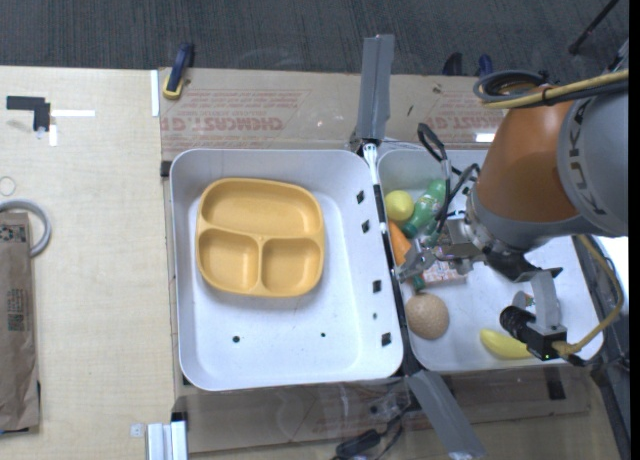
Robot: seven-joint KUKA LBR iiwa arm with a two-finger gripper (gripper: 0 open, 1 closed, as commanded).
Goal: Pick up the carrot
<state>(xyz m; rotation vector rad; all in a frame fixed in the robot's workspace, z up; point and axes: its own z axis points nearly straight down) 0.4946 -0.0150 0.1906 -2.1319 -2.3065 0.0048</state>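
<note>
Below, we saw the jaws (418, 260) lowered into the right bin (470, 343), at its left wall. Whether they stood open or closed, we could not tell. Just above and touching them lay the carrot (399, 243), beside a lemon (399, 206). Beneath the jaws sat a brown ball (428, 315); a banana (503, 345) lay further right. Left of them, the other bin (280, 348) held a yellow tray (261, 237).
</note>
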